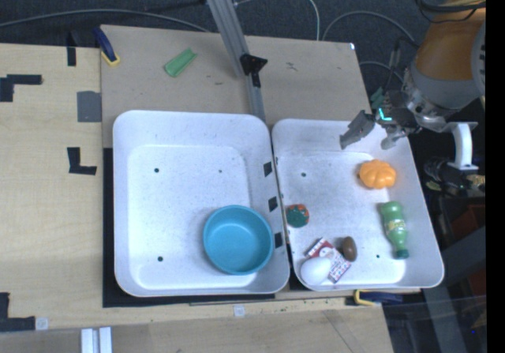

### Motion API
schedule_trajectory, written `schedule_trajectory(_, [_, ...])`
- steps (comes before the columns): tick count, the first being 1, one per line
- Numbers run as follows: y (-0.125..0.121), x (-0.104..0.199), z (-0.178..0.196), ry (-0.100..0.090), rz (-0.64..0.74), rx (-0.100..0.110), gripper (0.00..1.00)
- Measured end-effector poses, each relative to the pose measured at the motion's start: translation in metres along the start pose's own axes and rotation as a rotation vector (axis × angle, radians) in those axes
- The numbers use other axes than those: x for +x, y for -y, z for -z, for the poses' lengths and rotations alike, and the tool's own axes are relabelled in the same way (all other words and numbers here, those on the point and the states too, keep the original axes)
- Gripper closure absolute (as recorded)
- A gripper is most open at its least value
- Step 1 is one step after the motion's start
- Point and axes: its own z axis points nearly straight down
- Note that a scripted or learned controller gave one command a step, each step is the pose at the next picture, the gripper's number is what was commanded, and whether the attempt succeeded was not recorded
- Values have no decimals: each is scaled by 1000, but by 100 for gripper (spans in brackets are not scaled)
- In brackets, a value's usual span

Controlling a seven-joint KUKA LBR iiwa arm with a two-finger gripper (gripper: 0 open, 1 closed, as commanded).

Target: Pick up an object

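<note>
Wooden tabletop [316, 67], two white bins. Right bin [316, 146] holds an orange fruit [377, 174], green bottle [394, 228] and small items. Gripper [372, 132] hovers above the fruit with jaws apart and empty, probably lining up a descent.

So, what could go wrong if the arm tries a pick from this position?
1. The end effector hovers near the right bin's far rim; it may strike that rim when descending.
2. The orange fruit looks round and could roll from a grasp.
3. The white egg, red-white packet and brown item lie crowded together, inviting a missed grip.
</note>
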Motion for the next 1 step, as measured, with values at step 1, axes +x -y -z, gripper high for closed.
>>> schedule_trajectory(1, [10,-4,-55,0,-2,6,0])
